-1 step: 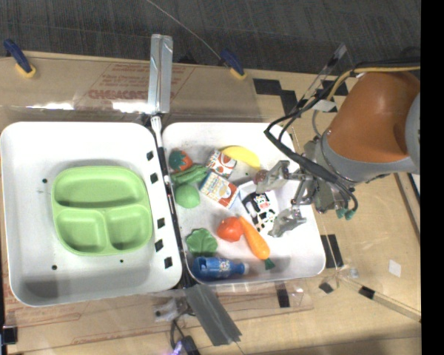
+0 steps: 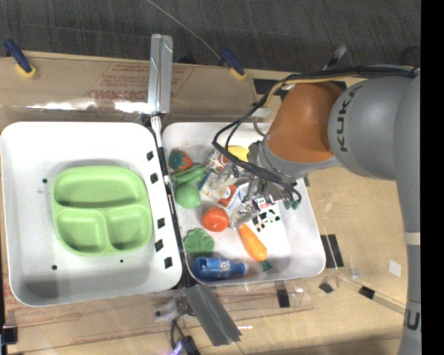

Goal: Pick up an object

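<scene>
The gripper is down in the right bin, low over the middle of a heap of small toys, and I cannot tell how it is set or whether anything is caught in it, so I judge the pick as under way but not yet made. Just beside it lie one orange carrot, one red tomato and one black-and-white patterned block; one blue bottle rests along the near wall. The next move calls for settling on one piece and lifting straight up. The left bin bears one green sectioned tray
</scene>
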{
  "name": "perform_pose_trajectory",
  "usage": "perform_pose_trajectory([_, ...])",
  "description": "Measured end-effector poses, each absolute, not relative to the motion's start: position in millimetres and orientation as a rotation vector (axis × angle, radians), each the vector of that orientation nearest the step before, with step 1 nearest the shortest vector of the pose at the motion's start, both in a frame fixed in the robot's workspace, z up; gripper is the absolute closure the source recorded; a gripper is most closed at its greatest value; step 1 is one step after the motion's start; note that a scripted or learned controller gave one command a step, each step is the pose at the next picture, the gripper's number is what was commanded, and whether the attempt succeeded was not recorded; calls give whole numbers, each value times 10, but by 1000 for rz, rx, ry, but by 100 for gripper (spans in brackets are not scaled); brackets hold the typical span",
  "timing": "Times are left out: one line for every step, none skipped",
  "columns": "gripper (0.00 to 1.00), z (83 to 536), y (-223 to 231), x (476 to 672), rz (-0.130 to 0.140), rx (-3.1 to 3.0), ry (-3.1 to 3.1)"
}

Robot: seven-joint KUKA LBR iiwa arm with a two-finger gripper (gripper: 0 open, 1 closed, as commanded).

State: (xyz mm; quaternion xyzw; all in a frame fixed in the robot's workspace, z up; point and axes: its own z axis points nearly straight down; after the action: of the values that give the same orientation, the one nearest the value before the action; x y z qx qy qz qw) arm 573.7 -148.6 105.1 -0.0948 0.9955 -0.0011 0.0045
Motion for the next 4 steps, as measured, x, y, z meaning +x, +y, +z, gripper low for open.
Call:
perform_pose_trajectory([0,1010,-1163,5839,-11,-473,3090])
perform_pose_trajectory([0,1013,-1241,5300,-7,-265,3105])
perform_pose_trajectory([0,1001,-1295,5437,-4,-398,3101])
perform_pose_trajectory([0,1006,-1529,5665,-5,-595,3067])
